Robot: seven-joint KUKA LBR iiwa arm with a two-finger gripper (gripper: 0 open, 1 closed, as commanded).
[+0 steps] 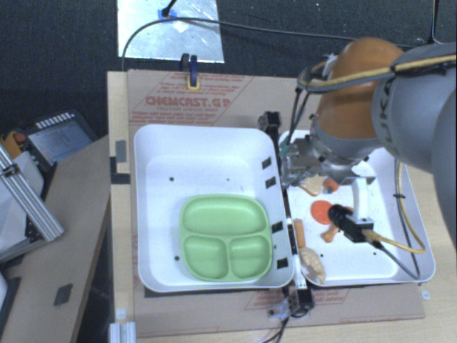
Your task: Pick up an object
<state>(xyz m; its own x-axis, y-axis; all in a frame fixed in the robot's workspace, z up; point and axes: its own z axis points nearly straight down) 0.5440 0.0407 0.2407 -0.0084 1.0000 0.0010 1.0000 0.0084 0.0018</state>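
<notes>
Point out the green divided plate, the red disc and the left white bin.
green divided plate point(218, 216), camera view, its large top compartment.
red disc point(321, 210), camera view, its flat middle.
left white bin point(186, 166), camera view, bare floor above the plate.

Dark carpet point(57, 48), cardboard-covered bench point(207, 98), shiny metal sheet point(168, 20)
</notes>
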